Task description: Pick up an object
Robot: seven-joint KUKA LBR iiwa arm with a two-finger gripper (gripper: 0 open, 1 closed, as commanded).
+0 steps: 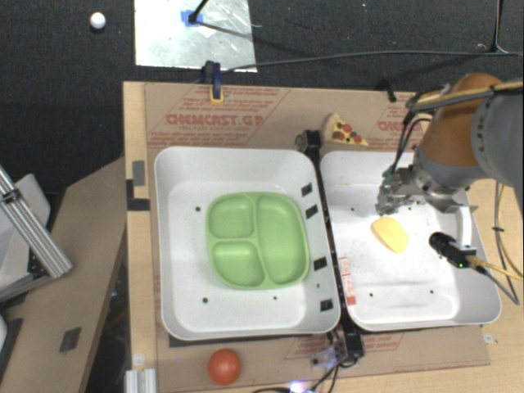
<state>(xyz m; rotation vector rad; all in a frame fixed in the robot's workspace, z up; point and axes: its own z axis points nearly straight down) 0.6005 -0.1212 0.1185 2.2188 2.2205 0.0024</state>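
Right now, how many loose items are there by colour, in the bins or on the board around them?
Green: 1, divided tray in the left bin
Yellow: 1, piece in the right bin, just below the tool
Red-orange: 1, ball
Pizza slice: 1
Total: 4

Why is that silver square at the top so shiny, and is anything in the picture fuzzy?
In the camera view, the silver sheet catches the light, so it glares pale and patchy against the dark cloth. The white bins look bright too, with soft shadows along their walls. The gripper looks a little smeared, while the green tray and the yellow piece look clear.
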